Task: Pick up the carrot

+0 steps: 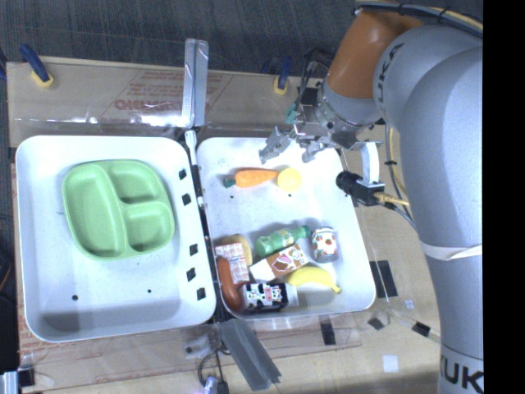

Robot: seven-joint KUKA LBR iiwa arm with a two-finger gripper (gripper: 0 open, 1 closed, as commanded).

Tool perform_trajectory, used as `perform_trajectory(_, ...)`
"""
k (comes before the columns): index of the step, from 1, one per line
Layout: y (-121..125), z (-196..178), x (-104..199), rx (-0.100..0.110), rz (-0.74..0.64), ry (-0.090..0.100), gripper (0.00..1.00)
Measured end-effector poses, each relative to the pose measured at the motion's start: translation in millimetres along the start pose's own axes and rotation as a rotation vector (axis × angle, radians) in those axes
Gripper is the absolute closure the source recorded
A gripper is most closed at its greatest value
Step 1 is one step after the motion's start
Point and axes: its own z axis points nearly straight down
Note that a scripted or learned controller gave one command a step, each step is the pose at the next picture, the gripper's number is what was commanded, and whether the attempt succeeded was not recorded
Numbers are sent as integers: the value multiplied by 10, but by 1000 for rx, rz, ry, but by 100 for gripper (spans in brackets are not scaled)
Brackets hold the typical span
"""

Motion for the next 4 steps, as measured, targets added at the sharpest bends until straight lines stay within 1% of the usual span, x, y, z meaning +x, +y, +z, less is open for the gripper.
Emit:
perform_trajectory(1, 112, 981, 237, -6, -157, -2, 0)
perform_trajectory(2, -209, 1100, 363, -1, -592, -1, 0)
perform_trajectory(3, -1052, 1100, 240, -3, -675, -1, 0)
perform_trajectory(4, -1045, 997, 240, -5, -679, -2, 100)
